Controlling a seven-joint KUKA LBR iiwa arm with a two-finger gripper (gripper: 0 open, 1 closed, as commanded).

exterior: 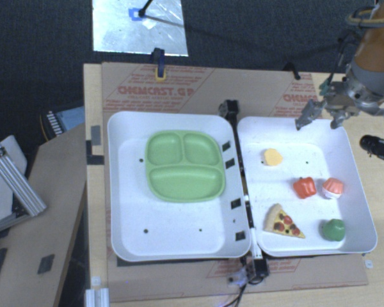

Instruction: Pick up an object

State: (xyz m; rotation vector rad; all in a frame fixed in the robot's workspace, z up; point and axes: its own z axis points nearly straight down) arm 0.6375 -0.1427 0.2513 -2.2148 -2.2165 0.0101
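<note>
Hand (320,116) spread, holding nothing, above right bin's (365,190) far edge; pizza slice (283,222) tip points far-left.

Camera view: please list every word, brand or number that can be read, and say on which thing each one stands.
"CHEMCAST GP": red print on the brown sheet under the bins, behind the left bin.
Red print on the same sheet near the gripper: partly hidden, too blurred to read.
Smaller red lines beneath both: too small to read.

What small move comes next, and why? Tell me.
Probably lower the open gripper forward toward the yellow piece, the closest item. It hovers above the right bin's far edge with nothing between its fingers.
</note>
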